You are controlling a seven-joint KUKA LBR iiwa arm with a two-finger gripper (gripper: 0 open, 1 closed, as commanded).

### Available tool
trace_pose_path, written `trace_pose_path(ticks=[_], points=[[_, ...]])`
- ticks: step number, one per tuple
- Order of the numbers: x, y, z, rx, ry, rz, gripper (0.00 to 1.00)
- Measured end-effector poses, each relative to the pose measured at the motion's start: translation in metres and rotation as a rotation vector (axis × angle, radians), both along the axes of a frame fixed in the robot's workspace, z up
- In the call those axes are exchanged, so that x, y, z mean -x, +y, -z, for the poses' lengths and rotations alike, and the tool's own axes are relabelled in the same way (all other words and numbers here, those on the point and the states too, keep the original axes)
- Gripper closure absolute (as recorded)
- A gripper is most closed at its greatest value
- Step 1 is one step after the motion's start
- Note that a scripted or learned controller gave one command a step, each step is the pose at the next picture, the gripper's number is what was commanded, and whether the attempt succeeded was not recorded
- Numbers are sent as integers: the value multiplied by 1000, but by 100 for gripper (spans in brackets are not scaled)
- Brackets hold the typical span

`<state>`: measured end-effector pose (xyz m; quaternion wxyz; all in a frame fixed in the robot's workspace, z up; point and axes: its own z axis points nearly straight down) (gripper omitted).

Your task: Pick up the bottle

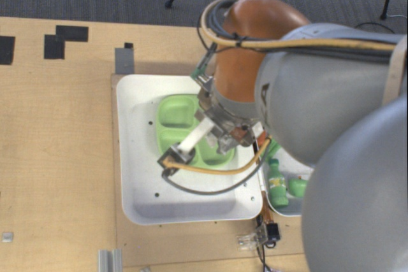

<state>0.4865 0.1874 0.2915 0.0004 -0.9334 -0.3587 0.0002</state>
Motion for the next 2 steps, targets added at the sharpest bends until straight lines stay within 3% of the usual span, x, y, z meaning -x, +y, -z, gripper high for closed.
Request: trace_pose_path(ticks=[1,2], points=[[0,37,-104,-2,-3,142,100],[0,47,-18,1,1,-20,100]])
